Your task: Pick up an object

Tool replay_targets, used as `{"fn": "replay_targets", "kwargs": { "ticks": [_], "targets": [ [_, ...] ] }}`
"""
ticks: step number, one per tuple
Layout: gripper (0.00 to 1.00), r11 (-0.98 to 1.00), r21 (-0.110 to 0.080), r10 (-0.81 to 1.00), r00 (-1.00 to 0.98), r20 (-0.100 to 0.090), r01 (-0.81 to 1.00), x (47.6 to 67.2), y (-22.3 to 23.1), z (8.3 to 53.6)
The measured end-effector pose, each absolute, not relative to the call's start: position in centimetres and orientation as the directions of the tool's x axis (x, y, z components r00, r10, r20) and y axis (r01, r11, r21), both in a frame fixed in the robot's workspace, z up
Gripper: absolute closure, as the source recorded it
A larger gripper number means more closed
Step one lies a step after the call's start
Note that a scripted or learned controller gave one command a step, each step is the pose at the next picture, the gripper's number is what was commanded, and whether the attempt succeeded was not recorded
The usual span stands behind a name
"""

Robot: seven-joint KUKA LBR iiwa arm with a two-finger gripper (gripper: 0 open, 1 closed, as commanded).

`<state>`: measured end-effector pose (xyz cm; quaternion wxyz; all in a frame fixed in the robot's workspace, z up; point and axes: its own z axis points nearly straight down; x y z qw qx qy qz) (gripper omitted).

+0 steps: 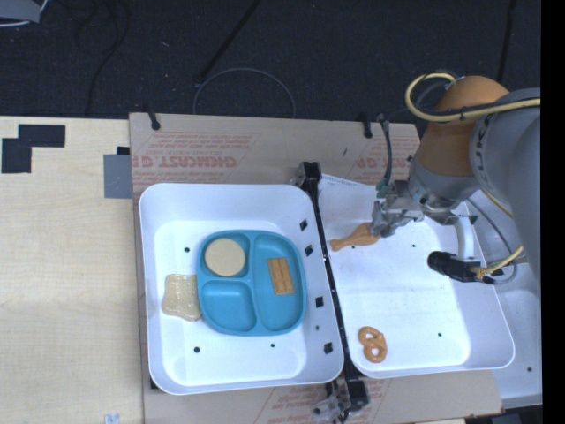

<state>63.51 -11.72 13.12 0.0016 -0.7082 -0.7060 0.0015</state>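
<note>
Pale wood bench [62, 281] is stretching out beneath a sheet of printed cardboard [221, 153], and on that cardboard two shallow white bins are sitting side by side, meeting at a black divider [320, 254] that is serving as the landmark. Left of the divider, the left bin [163, 360] is holding a blue compartment tray [252, 283], which is carrying a round tan cracker [224, 257] and an oblong biscuit [281, 276], while a pale slice of bread [181, 297] is lying against the tray's far side from the divider. Right of the divider, the right bin [459, 347] is taking the grey arm [494, 162], which is reaching in over its upper rim. The gripper [386, 221] is hanging low in the upper part of that bin, a short way right of the divider, and an orange-tan drumstick-shaped piece [355, 237] is lying with one end right at the fingertips and the other end pointing toward the divider. How far the tool is spread, and whether it has that piece, cannot be told. A small pretzel [372, 344] is resting near the bin's lower edge, close to the divider. By my judgement the grasp itself is under way, and the next move is calling for a firm close and a straight lift. Room is looking tight toward the divider and the upper rim, but open across the bin's bare middle.
</note>
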Motion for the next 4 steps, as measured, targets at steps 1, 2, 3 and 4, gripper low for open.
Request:
{"fn": "replay_targets", "kwargs": {
  "ticks": [1,2,3,4],
  "targets": [
    [1.00,0.001,0.004,1.000,-0.001,0.000,1.000,63.7,-11.3,19.4],
    [1.00,0.000,0.003,1.000,0.000,-0.001,1.000,63.7,-11.5,24.2],
    [1.00,0.003,-0.005,1.000,-0.003,0.001,1.000,62.2,-7.3,23.2],
    [1.00,0.003,-0.005,1.000,-0.003,0.002,1.000,60.9,-2.8,23.5]
  ]
}}
